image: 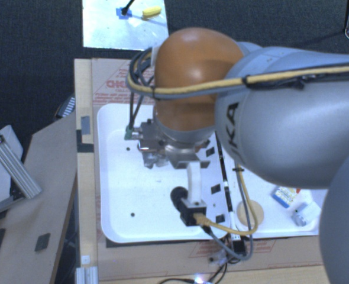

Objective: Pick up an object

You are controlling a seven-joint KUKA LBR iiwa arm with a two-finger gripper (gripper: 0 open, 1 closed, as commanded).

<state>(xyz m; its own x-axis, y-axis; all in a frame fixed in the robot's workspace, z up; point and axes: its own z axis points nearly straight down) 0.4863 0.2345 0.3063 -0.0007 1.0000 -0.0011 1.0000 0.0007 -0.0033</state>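
Overall light: pretty even, fairly bright, nothing blown out except a few spots.
Glare: soft highlight on top of the orange band (189,76), and the grey arm (293,117) has a broad sheen along its upper side.
Bright patch: silvery sheet (122,16) at upper left of the frame looks washed out.
Shadows: faint under the arm on the white bin (118,176).
Sharpness: whole frame a bit soft and grainy; the arm at right is blurriest.
Background: dark cloth, almost black.

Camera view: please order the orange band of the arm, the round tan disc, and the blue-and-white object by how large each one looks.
1. orange band, by far the largest, though it is nearest the camera.
2. blue-and-white object and round tan disc look about alike; the arm's cable crosses the disc, so I leave them unranked.
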